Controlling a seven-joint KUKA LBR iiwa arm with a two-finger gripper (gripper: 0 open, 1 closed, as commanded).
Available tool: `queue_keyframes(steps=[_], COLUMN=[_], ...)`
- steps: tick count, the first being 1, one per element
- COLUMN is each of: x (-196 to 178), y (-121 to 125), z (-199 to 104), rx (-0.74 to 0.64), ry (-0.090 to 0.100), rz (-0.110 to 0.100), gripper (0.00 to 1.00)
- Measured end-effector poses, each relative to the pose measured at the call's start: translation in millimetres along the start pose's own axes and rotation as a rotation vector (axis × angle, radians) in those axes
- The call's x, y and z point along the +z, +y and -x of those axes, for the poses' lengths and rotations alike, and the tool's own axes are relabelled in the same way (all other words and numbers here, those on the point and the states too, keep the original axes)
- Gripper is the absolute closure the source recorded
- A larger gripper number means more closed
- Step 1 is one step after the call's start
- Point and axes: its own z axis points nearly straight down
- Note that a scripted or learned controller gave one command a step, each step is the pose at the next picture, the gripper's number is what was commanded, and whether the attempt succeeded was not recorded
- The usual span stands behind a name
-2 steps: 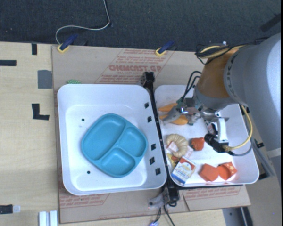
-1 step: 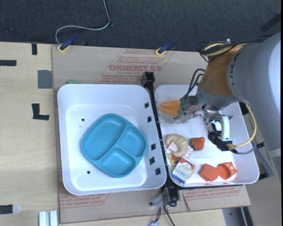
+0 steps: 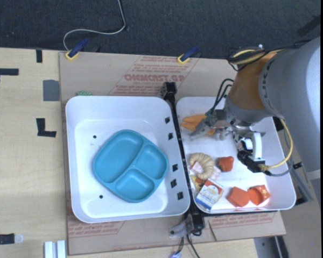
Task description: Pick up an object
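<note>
My gripper (image 3: 207, 133) hangs low over the back of the right bin (image 3: 280, 144), fingers apart and nothing between them. Just to its left lies an orange carrot-like piece (image 3: 190, 122), close to one fingertip; whether they touch I cannot tell. Nearer the front lie a tan ring-shaped pastry (image 3: 201, 164), a small red piece (image 3: 226, 163), a white and blue carton (image 3: 209, 194) and two orange-red blocks (image 3: 239, 196) (image 3: 259, 193). The arm's grey body and orange band (image 3: 247, 87) cover the bin's back right.
The left bin (image 3: 78, 117) holds a blue divided plate (image 3: 130, 165). A black divider (image 3: 175, 138) runs between the bins. Yellow cable loops beside the wrist (image 3: 282, 160). Cardboard lies under both bins, with clamps at its back edge.
</note>
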Motion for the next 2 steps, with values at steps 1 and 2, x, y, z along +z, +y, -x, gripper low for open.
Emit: queue_keyframes(steps=[1, 2], x=[18.1, 8.4], y=[65.2, 65.3], z=[-5.6, -5.7], rx=[-0.004, -0.006], ry=[0.02, 0.019], rz=[-0.026, -0.027], gripper=[0.0, 1.0])
